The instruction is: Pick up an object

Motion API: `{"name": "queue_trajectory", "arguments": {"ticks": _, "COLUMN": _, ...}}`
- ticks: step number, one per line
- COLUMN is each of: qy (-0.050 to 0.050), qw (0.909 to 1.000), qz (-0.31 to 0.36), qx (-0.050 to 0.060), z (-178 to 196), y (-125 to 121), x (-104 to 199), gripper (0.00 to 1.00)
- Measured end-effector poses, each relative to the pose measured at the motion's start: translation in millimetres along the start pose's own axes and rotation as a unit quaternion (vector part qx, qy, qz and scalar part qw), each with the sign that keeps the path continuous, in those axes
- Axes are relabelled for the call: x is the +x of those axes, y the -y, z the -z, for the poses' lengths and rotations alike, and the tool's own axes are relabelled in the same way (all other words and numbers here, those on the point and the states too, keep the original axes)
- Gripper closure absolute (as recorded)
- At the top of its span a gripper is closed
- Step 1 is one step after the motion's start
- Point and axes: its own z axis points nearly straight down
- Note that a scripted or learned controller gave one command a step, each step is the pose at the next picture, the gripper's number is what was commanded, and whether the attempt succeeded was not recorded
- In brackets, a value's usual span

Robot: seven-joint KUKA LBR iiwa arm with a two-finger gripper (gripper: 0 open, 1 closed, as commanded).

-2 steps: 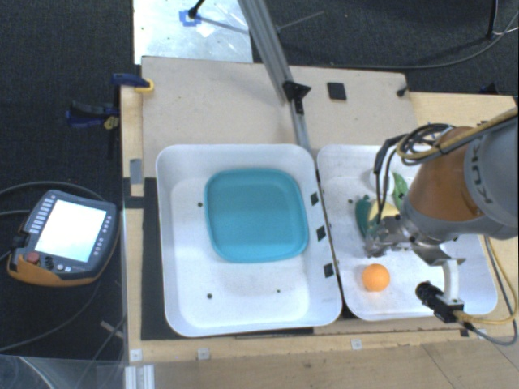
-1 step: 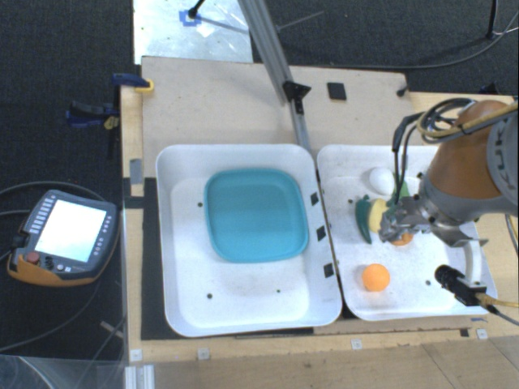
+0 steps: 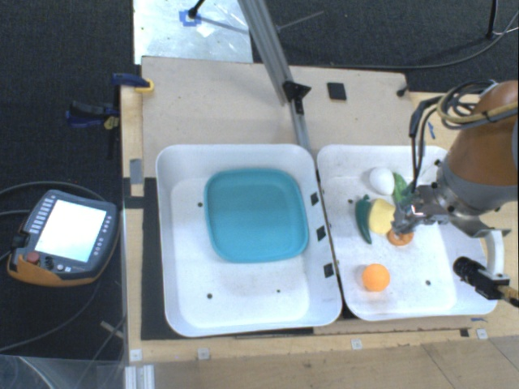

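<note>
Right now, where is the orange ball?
The orange ball lies in the right bin, near its front edge, apart from the cluster under the gripper.

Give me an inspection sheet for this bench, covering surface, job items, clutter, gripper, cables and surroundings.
Surface: tan bench bearing left bin and right bin.
Job's things: in the right bin, white egg-shaped object, yellow object, dark green object, small orange-brown piece clustered together; orange ball apart, nearer the front.
Clutter: teal square plate in the left bin.
Gripper: gripper low over the cluster; finger state unclear.
Cables: black cables on the arm; floor cable.
Surroundings: teach pendant, blue clamps, metal pole.
</note>
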Motion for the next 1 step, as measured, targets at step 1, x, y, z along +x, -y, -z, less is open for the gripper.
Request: {"name": "queue_trajectory", "arguments": {"ticks": 1, "qy": 0.000, "qw": 1.0000, "qz": 0.000, "qx": 0.001, "z": 29.1, "y": -0.9, "x": -0.1, "gripper": 1.00}}
